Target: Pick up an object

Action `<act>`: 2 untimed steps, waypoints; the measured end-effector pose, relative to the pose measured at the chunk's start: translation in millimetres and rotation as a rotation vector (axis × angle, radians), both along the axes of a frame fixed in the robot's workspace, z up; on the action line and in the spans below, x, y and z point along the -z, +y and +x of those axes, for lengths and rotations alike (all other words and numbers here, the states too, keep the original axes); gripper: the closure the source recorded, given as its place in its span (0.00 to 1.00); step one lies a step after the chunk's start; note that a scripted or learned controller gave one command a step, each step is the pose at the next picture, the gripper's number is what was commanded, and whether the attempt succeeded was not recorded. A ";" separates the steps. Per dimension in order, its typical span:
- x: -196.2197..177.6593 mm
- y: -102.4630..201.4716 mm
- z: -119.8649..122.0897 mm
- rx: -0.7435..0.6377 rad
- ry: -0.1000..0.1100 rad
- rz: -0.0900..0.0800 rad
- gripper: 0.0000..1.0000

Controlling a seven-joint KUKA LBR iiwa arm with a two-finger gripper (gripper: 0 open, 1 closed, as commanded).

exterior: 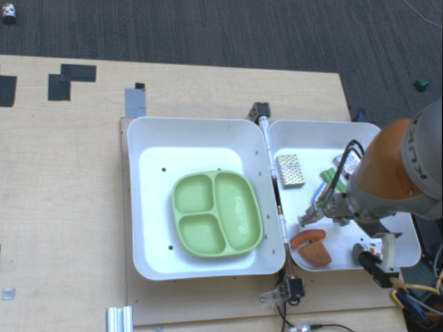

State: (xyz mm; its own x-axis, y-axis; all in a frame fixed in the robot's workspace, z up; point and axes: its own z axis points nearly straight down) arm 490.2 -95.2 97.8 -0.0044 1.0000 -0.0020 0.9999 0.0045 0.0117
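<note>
So the overhead camera looked down at a slant on a pale wooden counter [62, 206] with two shallow white bins sitting side by side. The left bin [149, 185] held a light green divided plate [217, 213] with three compartments, lying flat a bit toward the right half of the bin, close to the wall shared with its neighbour.

The right bin [304, 133] had the actual clutter. A small speckled rectangular block [290, 170], maybe a sponge, lay near its upper left. Down at the near edge there was an orange-red sausage-shaped thing [307, 238] and right below it, touching or nearly so, a rounder orange lump [316, 255]. A bit of green item [327, 176] poked out next to the arm, mostly hidden, so no idea what it was.

The arm [398, 164] came in from the right, its orange band sitting over the right bin's middle. The gripper [325, 211] hung low over the bin, just above and to the right of the sausage-shaped thing, near it but with nothing visibly caught in it. Honestly couldn't tell whether the fingers were spread or closed; they were too dark and tangled with cable to read.

Some dark tape patches [69, 80] sat on the counter's far left, well apart from the bins.
</note>
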 end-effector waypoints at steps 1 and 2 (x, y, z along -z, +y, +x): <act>-9.2 -27.0 -3.1 0.002 0.009 0.001 0.00; 11.2 -0.1 -2.2 0.003 0.005 -0.001 0.00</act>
